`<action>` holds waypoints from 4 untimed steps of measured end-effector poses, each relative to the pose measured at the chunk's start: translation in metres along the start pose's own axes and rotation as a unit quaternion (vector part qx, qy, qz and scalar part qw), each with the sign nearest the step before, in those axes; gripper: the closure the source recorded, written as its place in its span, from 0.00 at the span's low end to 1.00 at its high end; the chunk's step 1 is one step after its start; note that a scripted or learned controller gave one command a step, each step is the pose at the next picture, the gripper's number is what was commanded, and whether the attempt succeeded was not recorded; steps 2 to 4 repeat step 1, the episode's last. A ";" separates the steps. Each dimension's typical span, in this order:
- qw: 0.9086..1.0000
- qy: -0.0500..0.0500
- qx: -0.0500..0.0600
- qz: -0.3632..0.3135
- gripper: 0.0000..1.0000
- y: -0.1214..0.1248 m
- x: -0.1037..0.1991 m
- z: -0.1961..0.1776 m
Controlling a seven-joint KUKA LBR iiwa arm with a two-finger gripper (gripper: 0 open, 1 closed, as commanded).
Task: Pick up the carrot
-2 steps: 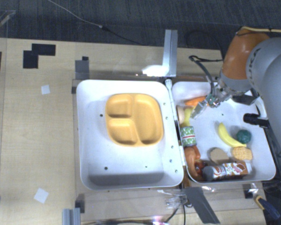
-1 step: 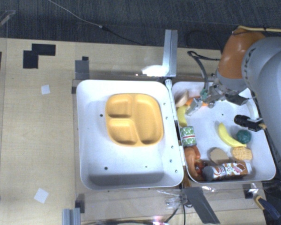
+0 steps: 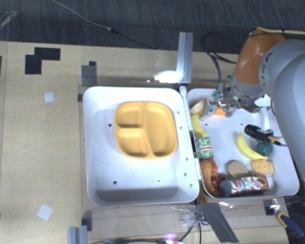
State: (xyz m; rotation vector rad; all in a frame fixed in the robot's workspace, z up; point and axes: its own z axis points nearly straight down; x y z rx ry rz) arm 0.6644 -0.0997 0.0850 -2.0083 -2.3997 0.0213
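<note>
Tool [image 3: 219,105] sits low at the far end of the right bin [image 3: 290,179], right over the carrot [image 3: 220,112] showing orange beneath it, presumably lining up a grab; can't tell its state from here.

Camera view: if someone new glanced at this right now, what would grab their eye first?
Probably the yellow divided plate, sitting alone in the middle of the left bin. Next, the big grey arm with its orange band reaching in from the right, its end effector low at the far end of the right bin beside something orange, likely the carrot. The rest of that bin is crowded: a banana, a cracker, a can.
</note>
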 end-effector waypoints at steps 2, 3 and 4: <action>0.994 0.002 -0.005 0.106 0.00 -0.002 -0.027 0.000; 0.994 0.002 -0.005 0.106 0.00 -0.002 -0.027 0.000; 0.994 0.002 -0.005 0.106 0.00 -0.002 -0.027 0.000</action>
